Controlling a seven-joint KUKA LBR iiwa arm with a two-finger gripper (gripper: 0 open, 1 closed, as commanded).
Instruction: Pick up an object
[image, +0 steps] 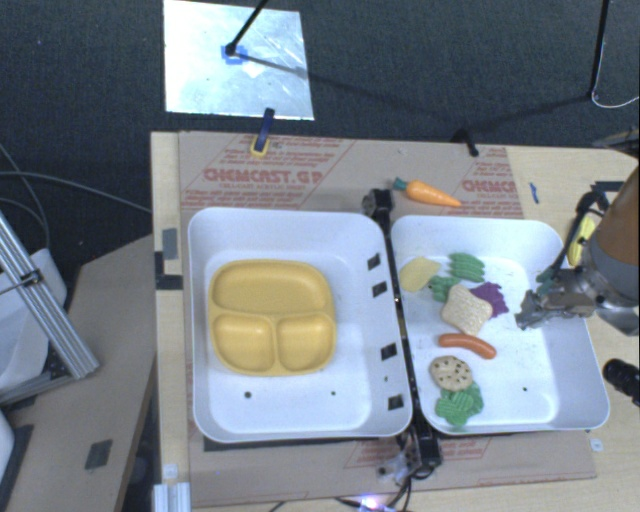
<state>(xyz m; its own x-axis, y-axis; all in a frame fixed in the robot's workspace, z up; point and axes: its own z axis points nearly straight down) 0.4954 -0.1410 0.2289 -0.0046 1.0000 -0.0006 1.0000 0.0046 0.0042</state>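
The right bin (560, 400) holds several toy foods: a pale yellow piece (418, 272), a green leafy piece (464, 266), a purple piece (490, 296), a beige cracker (465, 310), a sausage (466, 345), a round cookie (451, 373) and a green broccoli-like piece (458, 404). My gripper (533, 312) hangs over the right side of this bin, just right of the purple piece, and I see nothing held in it. An orange carrot (426, 193) lies outside the bins on the cardboard behind them.
The left bin (230, 405) holds a yellow divided tray (272, 316). A black clip strip (392, 320) joins the two bins. Cardboard (300, 170) lies under both. A blue-and-yellow tool (263, 133) sits at the bench's back edge.
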